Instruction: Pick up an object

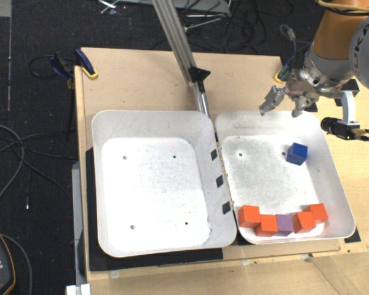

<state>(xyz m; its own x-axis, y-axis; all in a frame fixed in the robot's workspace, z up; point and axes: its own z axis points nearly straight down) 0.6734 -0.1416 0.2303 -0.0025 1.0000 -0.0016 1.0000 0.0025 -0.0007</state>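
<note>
A blue cube (297,153) lies alone in the upper right part of the right bin (252,131). Along that bin's front wall sits a row of blocks: an orange one (249,216), another orange one (268,224), a purple one (284,224) and two more orange ones (311,217). My gripper (286,104) hangs over the bin's back rim, above and a little left of the blue cube. Its fingers (270,99) are spread open with nothing between them.
The left bin (111,134) lies beside the right one. A slanted metal pole (178,39) runs down to the gap between the bins at the back. A blue and yellow clamp (80,63) grips the bench's back left corner.
</note>
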